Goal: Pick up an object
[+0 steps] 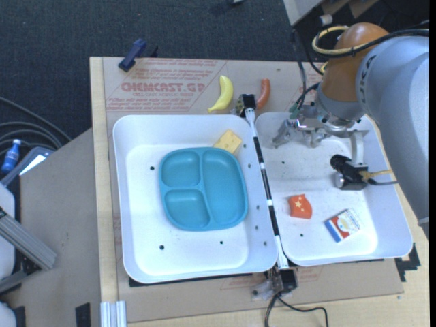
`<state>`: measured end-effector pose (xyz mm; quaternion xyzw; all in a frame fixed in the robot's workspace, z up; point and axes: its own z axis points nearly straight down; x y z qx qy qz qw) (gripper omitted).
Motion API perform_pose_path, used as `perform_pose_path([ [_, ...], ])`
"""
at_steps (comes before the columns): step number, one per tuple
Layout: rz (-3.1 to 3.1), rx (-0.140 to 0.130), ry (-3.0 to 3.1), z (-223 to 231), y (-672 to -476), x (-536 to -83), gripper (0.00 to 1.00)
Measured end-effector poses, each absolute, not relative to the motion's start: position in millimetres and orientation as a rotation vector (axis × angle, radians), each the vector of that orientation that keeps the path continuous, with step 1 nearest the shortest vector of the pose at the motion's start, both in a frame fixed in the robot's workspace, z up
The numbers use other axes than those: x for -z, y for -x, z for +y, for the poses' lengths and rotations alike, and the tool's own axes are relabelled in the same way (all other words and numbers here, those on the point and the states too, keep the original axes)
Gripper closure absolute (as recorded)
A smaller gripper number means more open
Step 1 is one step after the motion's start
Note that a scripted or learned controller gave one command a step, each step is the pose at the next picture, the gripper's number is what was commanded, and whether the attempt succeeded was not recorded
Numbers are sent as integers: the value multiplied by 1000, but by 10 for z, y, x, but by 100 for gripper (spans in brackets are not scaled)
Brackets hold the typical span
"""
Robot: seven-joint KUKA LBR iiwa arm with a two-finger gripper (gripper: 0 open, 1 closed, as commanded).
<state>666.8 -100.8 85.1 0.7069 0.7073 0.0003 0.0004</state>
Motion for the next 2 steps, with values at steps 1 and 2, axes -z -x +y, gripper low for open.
perform_pose_path([
  [1, 2220, -2, -2218, -1007, -6674, -954, 100],
  [2, 2221, -1, -2218, -1006, -6673, -953, 0],
])
